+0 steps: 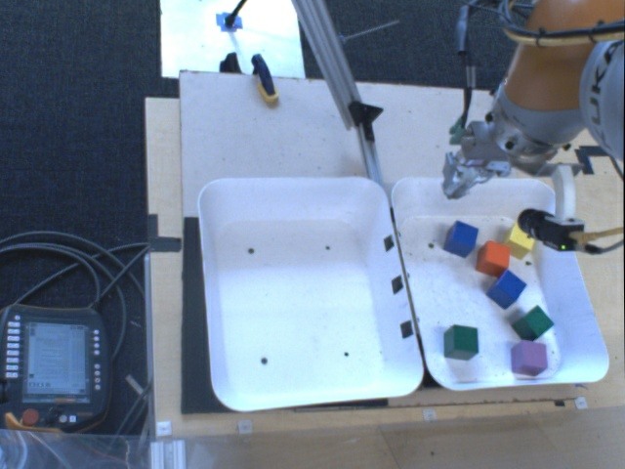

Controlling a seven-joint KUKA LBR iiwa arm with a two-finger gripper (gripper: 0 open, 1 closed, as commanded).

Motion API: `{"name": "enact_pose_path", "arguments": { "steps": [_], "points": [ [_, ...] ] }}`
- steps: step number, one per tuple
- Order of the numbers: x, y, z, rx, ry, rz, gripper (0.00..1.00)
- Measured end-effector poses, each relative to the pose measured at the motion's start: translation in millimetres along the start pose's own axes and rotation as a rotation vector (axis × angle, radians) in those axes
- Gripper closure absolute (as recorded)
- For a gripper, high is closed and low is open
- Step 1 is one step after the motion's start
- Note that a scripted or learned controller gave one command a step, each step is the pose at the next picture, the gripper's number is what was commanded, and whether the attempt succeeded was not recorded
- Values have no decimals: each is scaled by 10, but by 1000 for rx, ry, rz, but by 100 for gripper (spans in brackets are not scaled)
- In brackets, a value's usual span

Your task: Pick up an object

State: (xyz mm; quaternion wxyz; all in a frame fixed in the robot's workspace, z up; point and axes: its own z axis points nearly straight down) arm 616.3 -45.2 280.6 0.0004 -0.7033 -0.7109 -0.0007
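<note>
Blue cube (462, 238) just below the pincer (459, 186), apart.

Light is bright and even, seemingly from overhead, and the two white bins (293, 291) come close to washing out, their floors showing little texture. A pale sheet (229, 18) at the top edge glares strongly, while the dark carpet (78, 86) stays dim and grainy. Shadows are soft and short under the blocks (493, 258); the whole picture is slightly soft, and the gripper (459, 184) looks a little blurred.
</note>
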Motion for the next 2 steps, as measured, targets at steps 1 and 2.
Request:
{"name": "enact_pose_path", "arguments": {
  "steps": [1,2],
  "points": [
    [549,64,-36,-3,0,-1,100],
    [1099,160,-18,-3,1,-1,100]
  ]
}}
